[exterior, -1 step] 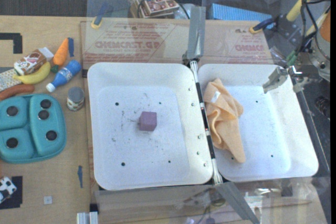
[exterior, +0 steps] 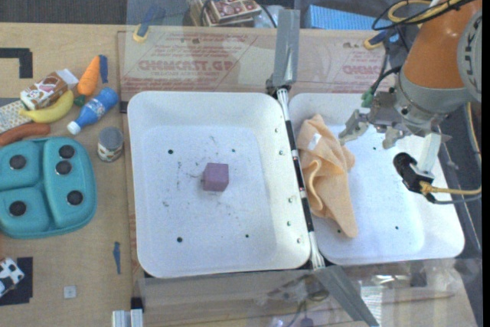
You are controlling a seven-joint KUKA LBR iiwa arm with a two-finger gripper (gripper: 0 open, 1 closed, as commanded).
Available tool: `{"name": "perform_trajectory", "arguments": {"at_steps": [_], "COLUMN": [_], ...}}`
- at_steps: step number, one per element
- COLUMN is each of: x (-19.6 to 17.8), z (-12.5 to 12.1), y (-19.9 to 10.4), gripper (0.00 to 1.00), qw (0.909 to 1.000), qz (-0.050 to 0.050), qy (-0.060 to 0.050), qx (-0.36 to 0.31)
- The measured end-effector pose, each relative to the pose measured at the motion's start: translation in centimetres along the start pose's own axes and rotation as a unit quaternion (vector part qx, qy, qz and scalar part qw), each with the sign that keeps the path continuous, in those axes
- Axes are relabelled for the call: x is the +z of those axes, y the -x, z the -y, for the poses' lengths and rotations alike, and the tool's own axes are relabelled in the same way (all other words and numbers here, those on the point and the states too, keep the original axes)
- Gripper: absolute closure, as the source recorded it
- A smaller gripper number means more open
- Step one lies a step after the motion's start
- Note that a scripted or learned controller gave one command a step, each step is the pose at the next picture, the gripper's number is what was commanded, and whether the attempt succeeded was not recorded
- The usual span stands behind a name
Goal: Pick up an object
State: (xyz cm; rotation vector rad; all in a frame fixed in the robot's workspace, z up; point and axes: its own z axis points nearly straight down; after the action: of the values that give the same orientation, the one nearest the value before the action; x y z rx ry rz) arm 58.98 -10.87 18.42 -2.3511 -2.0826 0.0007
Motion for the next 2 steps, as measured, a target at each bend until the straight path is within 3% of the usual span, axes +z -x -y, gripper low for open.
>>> {"name": "perform_trajectory", "arguments": {"at_steps": [1, 2], "x": [9.3, 8.1], "z": [-1.9, -2.0], "y": [-0.9, -0.9], "gripper": [0.0, 1.0], "qw": [0.9963, 0.9964], "qz": [0.0, -0.001], "qy": [0.006, 0.009], "qx": [-0.086, -0.085]}}
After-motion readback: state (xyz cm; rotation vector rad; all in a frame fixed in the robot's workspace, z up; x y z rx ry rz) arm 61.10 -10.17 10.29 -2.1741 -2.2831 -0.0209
